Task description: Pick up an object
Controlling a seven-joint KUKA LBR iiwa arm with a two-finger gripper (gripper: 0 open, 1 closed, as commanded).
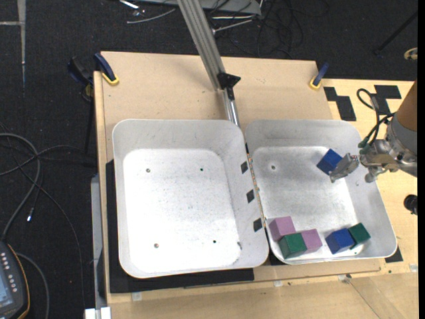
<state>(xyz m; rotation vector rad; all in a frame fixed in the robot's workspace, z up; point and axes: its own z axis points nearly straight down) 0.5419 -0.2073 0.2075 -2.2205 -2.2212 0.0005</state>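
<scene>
two shallow white bins sit side by side on the bench, a left bin (133,145) and a right bin (292,135). six small blocks are in view: two blue (329,161) (339,240), two green (292,245) (359,233) and two purple (282,226) (310,238). all six are in the right bin. one robot arm (404,128) is in view.

My bench (279,78) is just a tan board with two shallow white bins sitting side by side on it. Left bin (126,138) touches the right bin (382,208), and clamps (106,68) grip the far edge.
</scene>
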